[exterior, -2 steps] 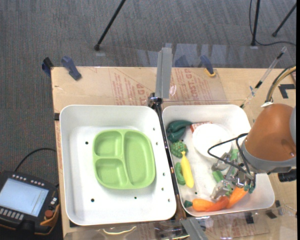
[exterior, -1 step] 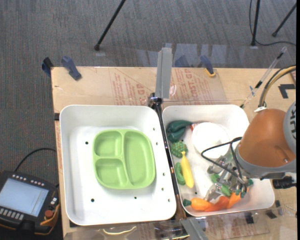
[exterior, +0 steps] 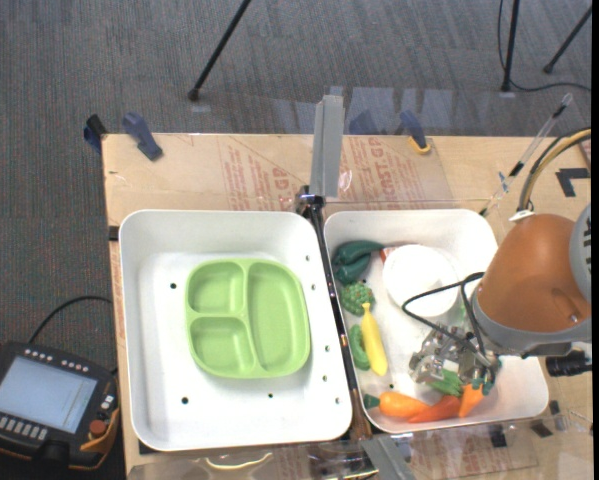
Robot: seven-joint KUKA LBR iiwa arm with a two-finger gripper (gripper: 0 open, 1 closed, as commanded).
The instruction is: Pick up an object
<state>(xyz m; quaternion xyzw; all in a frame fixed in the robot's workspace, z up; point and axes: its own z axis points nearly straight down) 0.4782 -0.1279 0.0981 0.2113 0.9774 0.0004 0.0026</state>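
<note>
The grey arm [exterior: 569,268] reaches in from the right, its broad orange band [exterior: 531,273] bulking large above the wrist. The wrist points down and toward the near side, carrying the gripper [exterior: 447,360] low at the near right of the scene, with black cables [exterior: 434,298] looping off its left side.

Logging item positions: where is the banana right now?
The banana lies in the right bin, near its left wall, below the broccoli.
</note>
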